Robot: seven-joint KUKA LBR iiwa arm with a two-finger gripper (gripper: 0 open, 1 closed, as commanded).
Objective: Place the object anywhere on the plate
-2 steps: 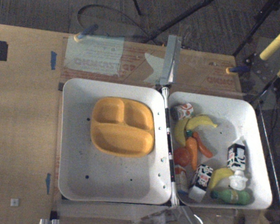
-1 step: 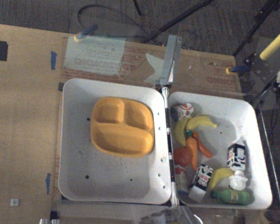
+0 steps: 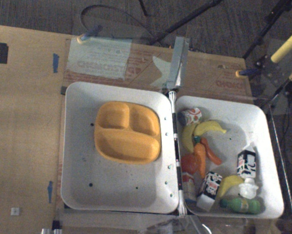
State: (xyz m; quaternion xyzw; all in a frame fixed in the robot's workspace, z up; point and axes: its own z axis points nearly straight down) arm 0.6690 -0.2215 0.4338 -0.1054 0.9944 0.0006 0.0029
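From my station I see the brown tabletop (image 3: pixel 19 125) carrying two shallow white bins that touch along their inner edges. The left bin (image 3: pixel 117 184) holds the orange plate (image 3: pixel 128 133), which lies flat in the bin's upper half. It has three compartments, two small ones at the far side and one wide one nearer me, and nothing lies on it.

The right bin (image 3: pixel 270 149) holds every loose item, all crowded into its left and near parts and well apart from the plate. I cannot tell which of them counts as the object, so I list them by size:
- A yellow banana (image 3: pixel 211 127) lies near the bin's far side.
- A paler banana (image 3: pixel 187 137) lies just beside it, against the left wall.
- An orange carrot (image 3: pixel 200 159) lies below them, beside a thin red-orange piece (image 3: pixel 212 154).
- A third banana (image 3: pixel 229 183) sits near the front edge.
- A green item (image 3: pixel 241 204) lies along the front edge.
- A white bottle with a dark label (image 3: pixel 246 163) lies to the right.
- A similar small carton (image 3: pixel 210 187) sits near the front.
- A small printed can (image 3: pixel 192 115) sits at the far left corner.

I cannot tell whether the hand is released or clenched.
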